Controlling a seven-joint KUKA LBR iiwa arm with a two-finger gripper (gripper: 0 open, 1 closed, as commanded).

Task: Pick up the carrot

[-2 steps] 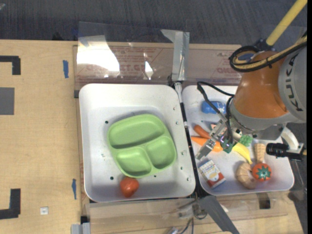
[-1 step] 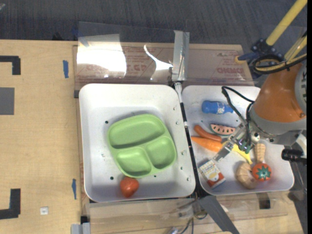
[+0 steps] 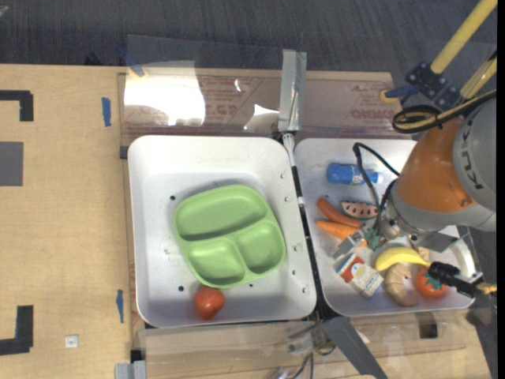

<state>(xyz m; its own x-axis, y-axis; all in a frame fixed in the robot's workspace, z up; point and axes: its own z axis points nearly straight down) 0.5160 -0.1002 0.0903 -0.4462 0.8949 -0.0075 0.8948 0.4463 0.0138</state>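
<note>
The carrot point(image 3: 338, 229), orange and elongated, lies in the left part of the right bin point(image 3: 316, 158). My gripper point(image 3: 368, 238) hangs low over the middle of that bin, directly right of the carrot's thick end and close to it. The grey arm with its orange band point(image 3: 432, 174) comes in from the right and covers the bin's right side. I see nothing lifted off the bin floor.
Around the carrot lie an orange-red piece point(image 3: 329, 208), a watermelon slice point(image 3: 360, 209), a blue object point(image 3: 345, 174), a small carton point(image 3: 360, 274), a banana point(image 3: 400, 257), a tan lump point(image 3: 401, 285) and a tomato point(image 3: 432, 285). The left bin point(image 3: 150, 212) holds a green divided plate point(image 3: 229, 234) and a red fruit point(image 3: 209, 302).
</note>
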